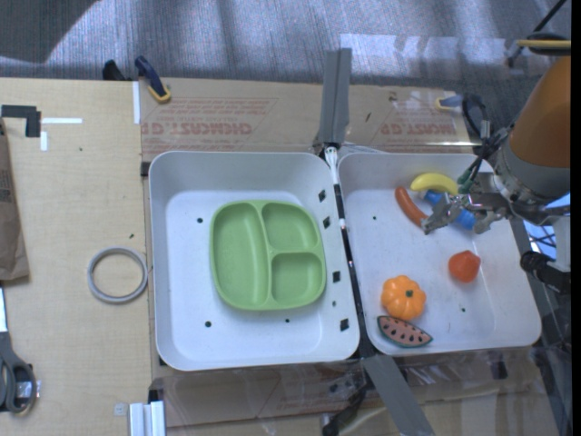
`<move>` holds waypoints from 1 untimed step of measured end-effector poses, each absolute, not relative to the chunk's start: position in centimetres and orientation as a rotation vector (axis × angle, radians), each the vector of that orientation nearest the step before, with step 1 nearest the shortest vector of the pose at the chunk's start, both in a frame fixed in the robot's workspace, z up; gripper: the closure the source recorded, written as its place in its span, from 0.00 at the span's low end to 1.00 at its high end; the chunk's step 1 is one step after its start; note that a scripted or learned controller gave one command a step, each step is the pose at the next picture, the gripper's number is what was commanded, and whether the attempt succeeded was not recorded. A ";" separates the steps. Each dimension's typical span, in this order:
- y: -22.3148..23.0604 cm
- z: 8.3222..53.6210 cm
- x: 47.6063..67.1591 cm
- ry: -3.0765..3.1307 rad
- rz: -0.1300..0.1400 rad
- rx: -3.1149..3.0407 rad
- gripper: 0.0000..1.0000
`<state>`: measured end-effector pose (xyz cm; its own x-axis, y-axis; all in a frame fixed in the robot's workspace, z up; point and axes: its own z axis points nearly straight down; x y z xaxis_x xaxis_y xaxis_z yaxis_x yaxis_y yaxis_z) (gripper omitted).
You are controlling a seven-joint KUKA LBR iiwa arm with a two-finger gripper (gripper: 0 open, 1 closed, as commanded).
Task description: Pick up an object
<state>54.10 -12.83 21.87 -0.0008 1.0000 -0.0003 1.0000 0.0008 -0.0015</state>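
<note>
Left bin (172,243) holds a green tray (268,254); right bin (508,321), toy foods.

Wooden bench (73,198), grey ribbed floor (272,16)

Lots of plastic looking shiny here

Green tray (269,254) and white bins (172,243) are looking smooth, glossy; cardboard (227,121) is showing matt.

The gripper (451,214) hangs over the right bin (508,330) beside a banana (434,184) and sausage (409,206).
</note>
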 end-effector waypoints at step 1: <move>-13.9 15.8 59.8 -2.024 0.002 -2.402 0.00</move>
<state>59.80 -13.90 15.80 0.1697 0.9855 -0.0005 0.9855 -0.1697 -0.0018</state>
